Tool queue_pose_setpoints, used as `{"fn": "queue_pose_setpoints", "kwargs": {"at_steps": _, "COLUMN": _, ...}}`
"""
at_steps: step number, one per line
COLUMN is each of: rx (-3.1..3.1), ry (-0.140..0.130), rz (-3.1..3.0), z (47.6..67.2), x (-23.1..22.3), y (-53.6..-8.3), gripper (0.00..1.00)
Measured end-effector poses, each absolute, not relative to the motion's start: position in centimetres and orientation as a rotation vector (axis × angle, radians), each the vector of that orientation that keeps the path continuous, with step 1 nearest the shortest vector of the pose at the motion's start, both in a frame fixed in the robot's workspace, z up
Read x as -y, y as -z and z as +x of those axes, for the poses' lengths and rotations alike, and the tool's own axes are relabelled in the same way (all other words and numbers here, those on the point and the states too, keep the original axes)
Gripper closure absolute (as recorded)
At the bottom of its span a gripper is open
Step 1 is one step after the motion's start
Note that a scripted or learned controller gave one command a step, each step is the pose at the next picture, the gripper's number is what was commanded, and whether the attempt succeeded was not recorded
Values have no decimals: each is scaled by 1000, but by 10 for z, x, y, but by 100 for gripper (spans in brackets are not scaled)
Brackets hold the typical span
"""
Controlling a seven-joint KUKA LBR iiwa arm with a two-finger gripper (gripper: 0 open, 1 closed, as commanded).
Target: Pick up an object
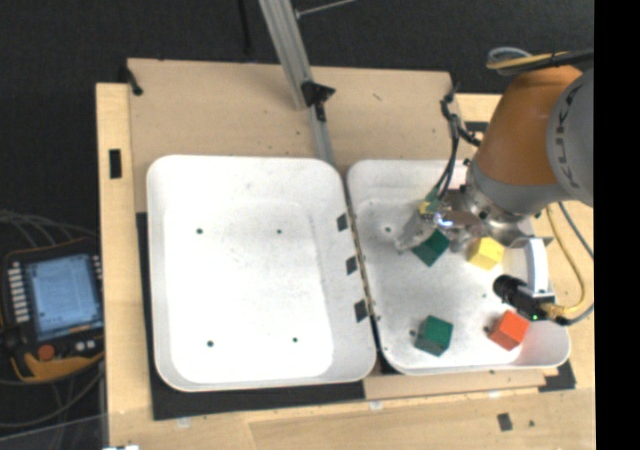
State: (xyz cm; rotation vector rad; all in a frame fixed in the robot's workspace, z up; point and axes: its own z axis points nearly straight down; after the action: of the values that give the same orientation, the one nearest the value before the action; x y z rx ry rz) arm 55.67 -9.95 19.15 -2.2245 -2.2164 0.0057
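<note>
- Pincer [432, 228] is hovering over the upper green block [430, 251] in the right bin [385, 188]; can't tell its opening or whether it's gripping anything.
- Block is looking small, rigid, light; flat opposite faces are probably offering the best hold.
- Yellow block [487, 254] is sitting just beside it.
- No readable labels showing.

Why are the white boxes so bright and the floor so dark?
Camera view: light from above glares off the left bin and right bin, washing out detail; the gripper looks slightly blurred; the green block casts a soft shadow.
</note>
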Motion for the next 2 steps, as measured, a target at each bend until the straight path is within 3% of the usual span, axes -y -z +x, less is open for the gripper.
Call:
{"fn": "queue_pose_setpoints", "kwargs": {"at_steps": 1, "rx": 2215, "ry": -7, "rz": -2224, "z": 554, "x": 91, "y": -136, "gripper": 0}}
{"fn": "queue_pose_setpoints", "kwargs": {"at_steps": 2, "rx": 2213, "ry": 7, "rz": -2233, "z": 557, "x": 91, "y": -150, "gripper": 100}}
